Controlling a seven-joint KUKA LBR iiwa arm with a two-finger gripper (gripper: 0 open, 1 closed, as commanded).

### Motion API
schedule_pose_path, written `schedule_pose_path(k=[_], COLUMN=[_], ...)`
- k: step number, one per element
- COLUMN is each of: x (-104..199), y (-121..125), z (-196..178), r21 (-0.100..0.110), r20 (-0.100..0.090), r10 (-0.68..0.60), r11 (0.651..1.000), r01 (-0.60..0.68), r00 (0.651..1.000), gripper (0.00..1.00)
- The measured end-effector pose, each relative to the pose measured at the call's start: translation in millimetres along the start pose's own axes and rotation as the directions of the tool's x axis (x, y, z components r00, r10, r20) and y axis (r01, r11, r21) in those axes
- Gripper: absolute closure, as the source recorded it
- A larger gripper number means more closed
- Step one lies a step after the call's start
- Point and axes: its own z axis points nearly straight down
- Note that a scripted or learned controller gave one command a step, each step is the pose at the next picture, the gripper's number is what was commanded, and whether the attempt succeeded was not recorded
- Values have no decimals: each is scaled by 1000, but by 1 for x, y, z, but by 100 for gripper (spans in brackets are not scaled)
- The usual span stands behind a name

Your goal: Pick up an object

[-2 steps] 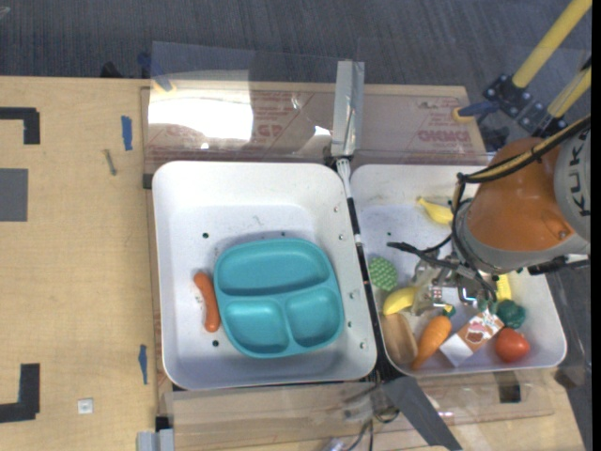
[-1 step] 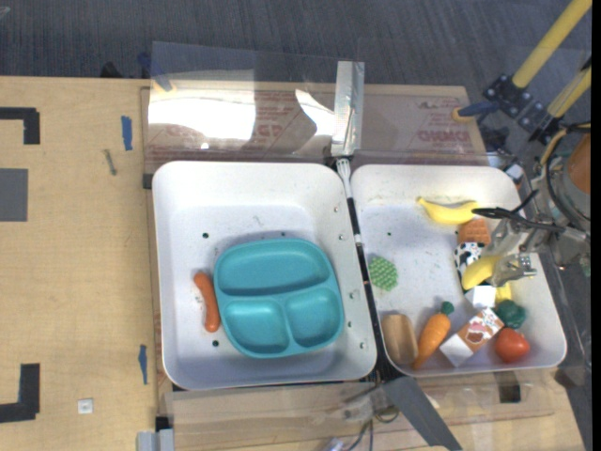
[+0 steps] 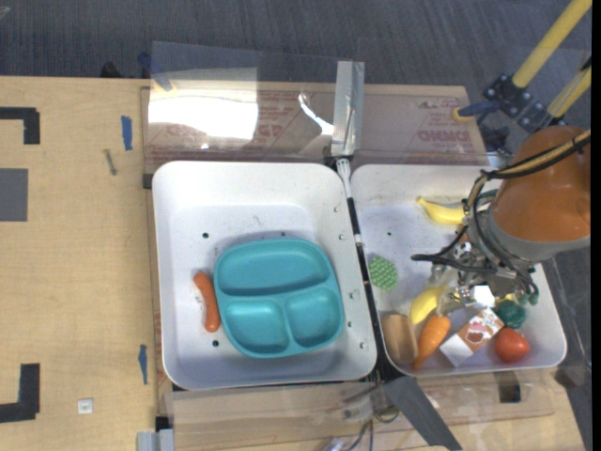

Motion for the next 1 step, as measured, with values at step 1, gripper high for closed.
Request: schedule_pose_path(k=[1], x=[-2], y=[-2], z=[-4], r21=[4], r20=[8], r10=[1], r11=[1000], r01=[-1], r00=[1000], gripper=[0])
